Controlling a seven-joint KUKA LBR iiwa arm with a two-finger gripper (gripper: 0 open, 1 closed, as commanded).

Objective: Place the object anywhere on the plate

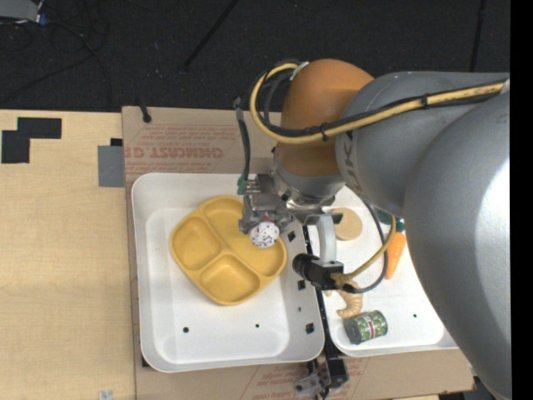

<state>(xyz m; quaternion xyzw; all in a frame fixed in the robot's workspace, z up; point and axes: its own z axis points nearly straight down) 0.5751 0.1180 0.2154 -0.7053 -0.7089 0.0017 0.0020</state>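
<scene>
A yellow plate (pixel 218 252) with three compartments lies in the left bin (pixel 166 332). My gripper (pixel 260 227) hangs over the plate's right rim, coming in from the right under the orange wrist band. A small white ball with dark speckles (pixel 265 237) sits between the fingertips, just above the plate's right side. The gripper is shut on this ball. The wrist hides the upper right part of the plate's rim.
In the right bin (pixel 416 327) lie an orange carrot-like piece (pixel 396 253), a tan round disc (pixel 349 224), a tan curved piece (pixel 351 301) and a green can (pixel 367 327) on its side. The arm covers most of that bin's back.
</scene>
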